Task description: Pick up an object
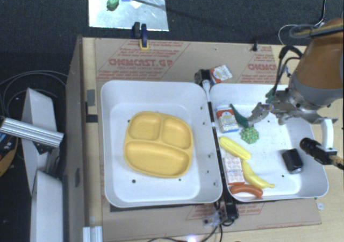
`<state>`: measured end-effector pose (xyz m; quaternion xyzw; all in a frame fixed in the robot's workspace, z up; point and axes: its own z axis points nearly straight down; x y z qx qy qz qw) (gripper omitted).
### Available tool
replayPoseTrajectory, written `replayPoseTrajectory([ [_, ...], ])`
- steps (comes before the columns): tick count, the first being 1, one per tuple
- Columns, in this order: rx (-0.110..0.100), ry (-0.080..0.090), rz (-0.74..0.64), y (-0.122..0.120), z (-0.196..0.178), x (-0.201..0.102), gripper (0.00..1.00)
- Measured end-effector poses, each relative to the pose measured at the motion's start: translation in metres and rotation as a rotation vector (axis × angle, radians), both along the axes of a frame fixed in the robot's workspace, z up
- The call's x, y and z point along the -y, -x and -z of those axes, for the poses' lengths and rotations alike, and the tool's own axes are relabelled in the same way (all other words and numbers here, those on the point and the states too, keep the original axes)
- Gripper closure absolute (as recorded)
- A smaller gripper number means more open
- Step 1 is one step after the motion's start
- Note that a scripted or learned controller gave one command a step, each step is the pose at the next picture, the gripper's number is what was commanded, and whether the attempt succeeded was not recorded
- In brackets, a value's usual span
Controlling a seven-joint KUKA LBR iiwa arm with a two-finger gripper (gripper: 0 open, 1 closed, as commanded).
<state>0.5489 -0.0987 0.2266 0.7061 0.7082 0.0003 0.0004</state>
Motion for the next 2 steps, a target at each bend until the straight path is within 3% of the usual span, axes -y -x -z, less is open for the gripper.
replayPoseTrajectory([
  [1,0.001,0.001,0.001,-0.006,0.142,0.016,0.0],
  [2,0.001,0.0,0.0,-0.046,0.142,0.008,0.0],
])
